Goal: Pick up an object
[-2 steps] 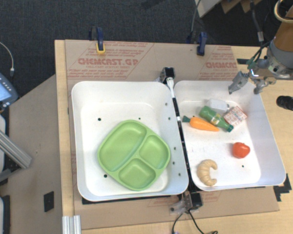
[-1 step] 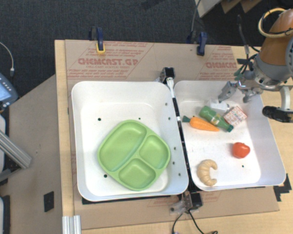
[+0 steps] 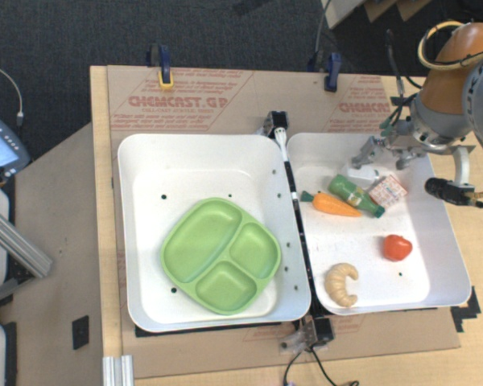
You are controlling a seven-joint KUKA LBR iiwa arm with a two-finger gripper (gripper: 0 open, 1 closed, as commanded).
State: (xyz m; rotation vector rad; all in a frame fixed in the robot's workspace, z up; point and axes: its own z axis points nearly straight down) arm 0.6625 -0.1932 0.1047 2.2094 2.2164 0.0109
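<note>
The right bin (image 3: 435, 292) holds an orange carrot (image 3: 336, 206), a green bottle-like item (image 3: 355, 195) lying against it, a small pink-and-white packet (image 3: 387, 190), a red tomato (image 3: 397, 248) and a tan croissant (image 3: 342, 284). My gripper (image 3: 382, 158) hangs over the far part of this bin, just behind the packet and the green item. Its fingers are spread open with nothing between them. The grey arm with its orange band (image 3: 455, 71) comes in from the upper right.
The left bin (image 3: 137, 215) holds a green divided plate (image 3: 220, 254). A black divider (image 3: 290, 191) runs between the two bins. Blue clamps (image 3: 165, 63) stand at the back of the cardboard base.
</note>
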